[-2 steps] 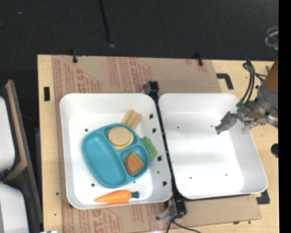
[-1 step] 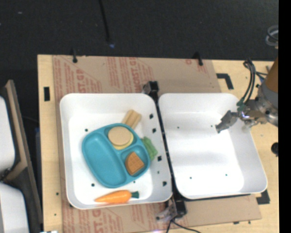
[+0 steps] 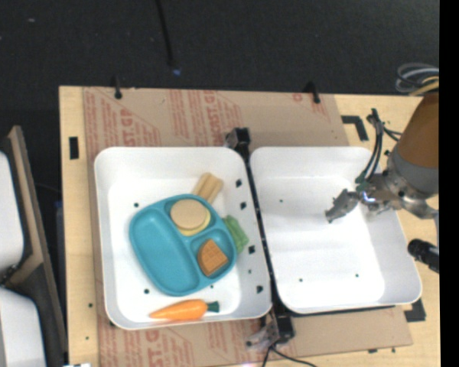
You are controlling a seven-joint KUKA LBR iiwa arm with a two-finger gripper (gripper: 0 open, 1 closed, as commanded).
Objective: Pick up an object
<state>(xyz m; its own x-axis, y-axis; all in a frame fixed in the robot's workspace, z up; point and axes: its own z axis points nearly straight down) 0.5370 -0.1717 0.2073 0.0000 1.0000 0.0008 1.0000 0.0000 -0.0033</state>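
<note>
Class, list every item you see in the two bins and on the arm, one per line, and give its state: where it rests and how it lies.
Blue tray: flat in the left bin.
Round cookie: in a tray compartment.
Brown cracker: in another compartment.
Carrot: lying flat in front of the tray.
Wooden piece: behind the tray.
Green item: against the tray's right edge.
Gripper: over the right bin, holding nothing.

Looked like a robotics lab test bench. My claw (image 3: pixel 338 207) hung over a white bin (image 3: pixel 329 281); left of it sat a second bin (image 3: pixel 115 297) with toy food. Both rested on a taped cardboard sheet (image 3: pixel 161 121), black cable (image 3: pixel 164 29) trailing across dark floor beyond.
</note>
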